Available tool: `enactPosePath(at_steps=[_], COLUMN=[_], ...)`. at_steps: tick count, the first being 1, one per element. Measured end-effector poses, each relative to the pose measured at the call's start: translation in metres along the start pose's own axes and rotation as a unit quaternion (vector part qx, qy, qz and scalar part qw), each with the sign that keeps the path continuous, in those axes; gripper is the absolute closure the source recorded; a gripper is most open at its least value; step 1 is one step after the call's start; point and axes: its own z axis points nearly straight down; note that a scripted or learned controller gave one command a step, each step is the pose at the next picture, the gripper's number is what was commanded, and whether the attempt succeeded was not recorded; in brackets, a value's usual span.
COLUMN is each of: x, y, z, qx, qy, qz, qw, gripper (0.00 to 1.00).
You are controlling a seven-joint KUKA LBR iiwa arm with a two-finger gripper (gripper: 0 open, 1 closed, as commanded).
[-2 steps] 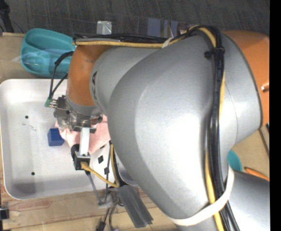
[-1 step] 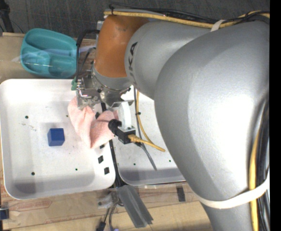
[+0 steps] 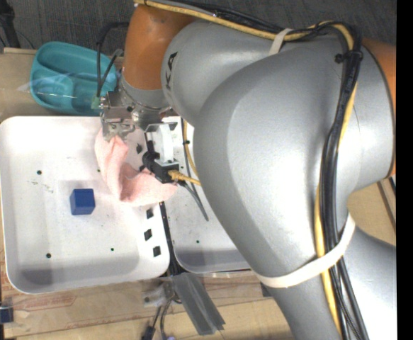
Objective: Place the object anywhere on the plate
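**Supervisor:** Report the scene, largest item first.

**Operator:** I see the arm (image 3: pixel 284 140) covering the right half of the frame. The left bin (image 3: pixel 22 211) sits at centre left, the right bin (image 3: pixel 206 261) mostly under the arm. A pink plate (image 3: pixel 132 183) lies tilted against the left bin's right wall. The gripper (image 3: pixel 121 122) hangs at the plate's upper edge. The blue cube (image 3: pixel 83 201) rests on the bin floor, left of the plate and apart from it.

**Supervisor:** Gripper state?

**Operator:** I cannot tell; nothing blue shows at it.

**Supervisor:** Risks?

**Operator:** I judge two. The wrist may knock the tilted plate. A cube released onto that slope may slide off.
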Motion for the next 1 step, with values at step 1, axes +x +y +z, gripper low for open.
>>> enactPosePath(at_steps=[1], x=[-0.0026], y=[0.0032], z=[-0.0173], qx=[-0.001], qy=[0.0], qz=[0.017], qw=[0.9999], gripper=[1.0])
